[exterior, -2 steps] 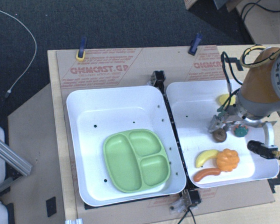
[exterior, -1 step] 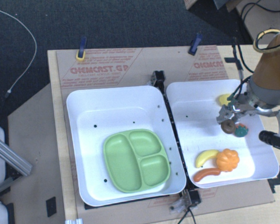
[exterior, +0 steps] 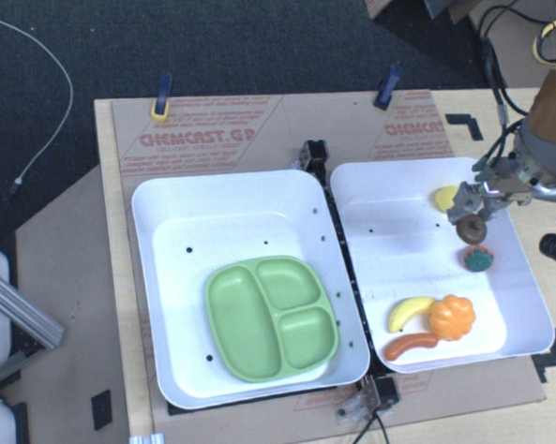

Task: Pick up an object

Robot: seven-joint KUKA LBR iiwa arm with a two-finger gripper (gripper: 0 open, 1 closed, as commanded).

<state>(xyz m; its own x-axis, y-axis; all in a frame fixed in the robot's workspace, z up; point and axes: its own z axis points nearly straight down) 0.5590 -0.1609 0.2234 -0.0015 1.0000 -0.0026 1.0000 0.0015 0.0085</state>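
White bins sit side by side on the worktop [exterior: 254, 133]. Right bin [exterior: 391, 219]: end effector [exterior: 469, 216] near the far right wall, grip state unclear, beside a yellow toy [exterior: 446, 198]; banana [exterior: 410, 311], pumpkin [exterior: 452, 315] near the front edge. Left bin [exterior: 165, 223]: green tray [exterior: 270, 316], open floor behind it.

My choices all lie in the right bin [exterior: 511, 343]. A banana [exterior: 410, 311] lies low in the bin, curved, yellow, its length running from eight o'clock up toward two. Touching its right end, at three o'clock from it, sits an orange pumpkin [exterior: 452, 315], round and ribbed. Just under both, at six o'clock from the banana, lies a reddish-orange sausage [exterior: 410, 345], long and slightly bent. At twelve o'clock from the pumpkin, apart from it, rests a small teal ball [exterior: 478, 259]. Just above that is a small brown round piece [exterior: 471, 230], and at eleven o'clock from it a yellow lump [exterior: 447, 198], partly hidden.
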